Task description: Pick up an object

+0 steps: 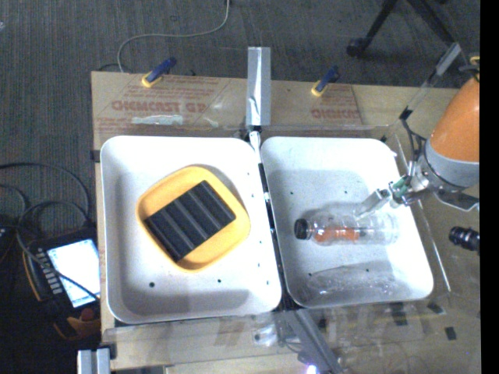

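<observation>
A clear plastic bottle [347,231] with a black cap lies on its side in the right bin [327,162], cap pointing left. A yellow tray-like object with a black ribbed insert [193,216] rests in the left bin [125,170]. The arm's orange band [460,123] shows at the right edge. My gripper [380,199] reaches down and left from it, just above the bottle's right end. Whether it touches the bottle is unclear.
A flat clear plastic piece [347,281] lies near the front wall of the right bin. The bins meet at a central ridge [265,209]. Two blue-and-yellow clamps [158,72] [325,80] sit on the board behind the bins.
</observation>
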Robot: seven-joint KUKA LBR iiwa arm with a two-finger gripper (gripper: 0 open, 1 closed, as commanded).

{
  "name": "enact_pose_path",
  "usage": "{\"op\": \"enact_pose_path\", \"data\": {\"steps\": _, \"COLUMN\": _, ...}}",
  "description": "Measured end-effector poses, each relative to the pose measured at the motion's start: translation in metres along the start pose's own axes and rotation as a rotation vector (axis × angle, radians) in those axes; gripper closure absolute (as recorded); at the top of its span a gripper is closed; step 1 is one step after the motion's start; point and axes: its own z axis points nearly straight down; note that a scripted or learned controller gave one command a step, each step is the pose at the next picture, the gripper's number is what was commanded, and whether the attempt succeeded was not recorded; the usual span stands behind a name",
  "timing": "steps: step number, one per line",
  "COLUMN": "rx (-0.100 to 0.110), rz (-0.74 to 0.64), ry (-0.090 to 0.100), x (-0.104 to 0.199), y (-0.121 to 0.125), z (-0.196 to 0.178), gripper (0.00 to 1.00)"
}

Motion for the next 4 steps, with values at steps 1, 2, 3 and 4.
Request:
{"op": "enact_pose_path", "data": {"steps": 1, "rx": -0.004, "rz": -0.083, "ry": 0.0, "x": 0.041, "y": 0.015, "z": 0.052, "gripper": 0.0}}
{"op": "enact_pose_path", "data": {"steps": 2, "rx": -0.02, "rz": -0.088, "ry": -0.013, "x": 0.063, "y": -0.018, "z": 0.088, "gripper": 0.0}}
{"op": "enact_pose_path", "data": {"steps": 3, "rx": -0.021, "rz": -0.09, "ry": -0.008, "x": 0.064, "y": -0.017, "z": 0.078, "gripper": 1.0}}
{"op": "enact_pose_path", "data": {"steps": 4, "rx": -0.024, "rz": -0.089, "ry": -0.01, "x": 0.064, "y": -0.016, "z": 0.077, "gripper": 0.0}}
